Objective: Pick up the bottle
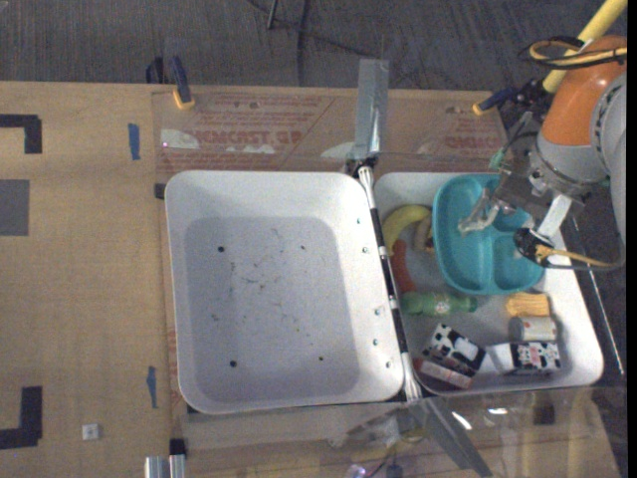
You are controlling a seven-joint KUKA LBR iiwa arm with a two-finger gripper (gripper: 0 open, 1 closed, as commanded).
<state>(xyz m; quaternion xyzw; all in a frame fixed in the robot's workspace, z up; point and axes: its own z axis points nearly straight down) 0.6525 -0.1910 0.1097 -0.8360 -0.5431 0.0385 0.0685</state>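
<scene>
The bottle (439, 305) is small and green with a pale end. It lies on its side on the floor of the right bin (589, 339), just below the front rim of a teal dish (476, 262). My gripper (485, 215) hangs over the back part of that dish, up and to the right of the bottle and well apart from it. Nothing shows in its grasp. The grey wrist with the orange band (585, 103) reaches in from the upper right.
A yellow banana (402, 222) and a red item (400, 267) lie along the right bin's left wall. Two cow-patterned boxes (454, 351) (535, 357) and an orange block (528, 305) sit near its front. The left bin (175, 267) stands beside it.
</scene>
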